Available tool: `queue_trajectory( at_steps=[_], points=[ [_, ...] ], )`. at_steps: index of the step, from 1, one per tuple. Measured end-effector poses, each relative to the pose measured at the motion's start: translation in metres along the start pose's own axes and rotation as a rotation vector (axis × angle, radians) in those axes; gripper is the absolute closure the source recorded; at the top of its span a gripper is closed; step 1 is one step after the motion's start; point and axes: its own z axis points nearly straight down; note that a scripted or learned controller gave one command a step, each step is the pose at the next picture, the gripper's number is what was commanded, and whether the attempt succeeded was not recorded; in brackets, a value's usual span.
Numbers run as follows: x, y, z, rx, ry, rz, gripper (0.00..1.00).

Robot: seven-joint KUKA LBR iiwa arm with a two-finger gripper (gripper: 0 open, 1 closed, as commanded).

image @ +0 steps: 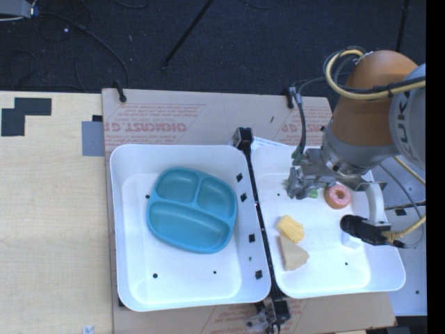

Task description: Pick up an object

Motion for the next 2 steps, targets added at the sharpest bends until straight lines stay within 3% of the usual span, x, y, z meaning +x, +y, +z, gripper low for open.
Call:
queue_trajectory(
  at_steps=[2],
  points=[
    [0.1,0.004,0.037,0.003,-0.002,0.001,1.0]
  ],
)
